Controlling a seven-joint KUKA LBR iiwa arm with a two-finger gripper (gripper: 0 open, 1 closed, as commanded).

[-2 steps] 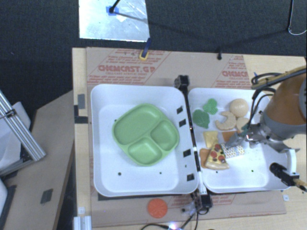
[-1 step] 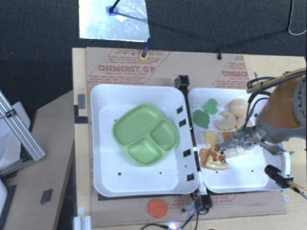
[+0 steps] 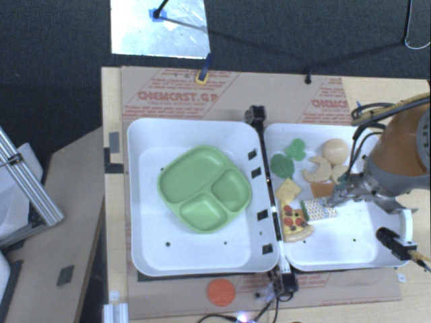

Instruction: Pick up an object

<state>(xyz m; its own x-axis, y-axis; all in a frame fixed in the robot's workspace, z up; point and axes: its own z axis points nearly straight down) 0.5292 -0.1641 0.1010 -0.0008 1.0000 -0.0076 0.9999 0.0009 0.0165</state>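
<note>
The right bin (image 3: 337,251) holds a cluster of toy foods: a pizza slice (image 3: 294,224), a yellow wedge (image 3: 287,189), two green broccoli pieces (image 3: 286,157), tan bread pieces (image 3: 325,163), an orange block (image 3: 321,188) and a green-edged grey piece (image 3: 319,210). My gripper (image 3: 341,188) reaches in from the right and sits low over the cluster, right beside the orange block and the grey piece. The wrist hides its fingers.
The left bin (image 3: 145,247) holds a green divided plate (image 3: 204,188). A black divider with clips (image 3: 264,187) runs between the bins. An orange disc (image 3: 220,291) lies on the board in front of the bins. Cables (image 3: 367,110) loop above the arm.
</note>
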